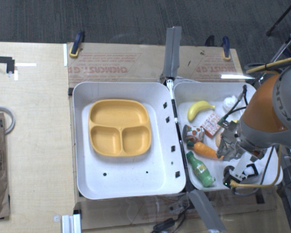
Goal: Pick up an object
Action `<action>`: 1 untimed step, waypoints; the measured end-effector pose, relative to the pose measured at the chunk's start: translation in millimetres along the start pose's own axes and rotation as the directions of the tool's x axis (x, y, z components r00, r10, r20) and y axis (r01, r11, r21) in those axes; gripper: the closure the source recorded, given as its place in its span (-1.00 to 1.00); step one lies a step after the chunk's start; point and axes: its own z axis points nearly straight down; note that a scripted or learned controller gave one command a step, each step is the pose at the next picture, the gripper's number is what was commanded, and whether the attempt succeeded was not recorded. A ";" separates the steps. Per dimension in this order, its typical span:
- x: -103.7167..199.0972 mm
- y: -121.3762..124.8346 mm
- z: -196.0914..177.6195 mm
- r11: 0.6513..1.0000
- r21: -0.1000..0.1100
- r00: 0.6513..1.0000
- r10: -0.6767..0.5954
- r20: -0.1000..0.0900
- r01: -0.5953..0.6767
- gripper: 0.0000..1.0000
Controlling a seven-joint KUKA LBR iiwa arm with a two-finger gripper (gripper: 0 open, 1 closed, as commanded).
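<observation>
The claw hangs low in the right bin, its dark metal body at the end of the grey arm with the glossy orange band. Its tip sits just beside the thick end of the carrot, perhaps touching it; whether the fingers are spread or pressed together cannot be told, and nothing can be seen held between them.

The carrot is a smooth orange toy, tapered, lying immediately left of the claw. Just below and left of the claw lies a green plastic bottle with a rounded body, slanting along the bin's left wall. Above and left of the claw sits a curved, glossy yellow banana. Between banana and claw rests a small flat carton printed in red and white, and left of the carrot a small dark printed packet. A white crumpled object lies above the claw.

Far left of the claw, in the left bin, rests a matte yellow tray with three rounded compartments. Both bins are shallow, white, smooth plastic.
</observation>
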 end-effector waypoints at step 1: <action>42.1 -32.1 -96.6 0.994 -0.004 0.994 0.108 -0.001 -0.108 1.00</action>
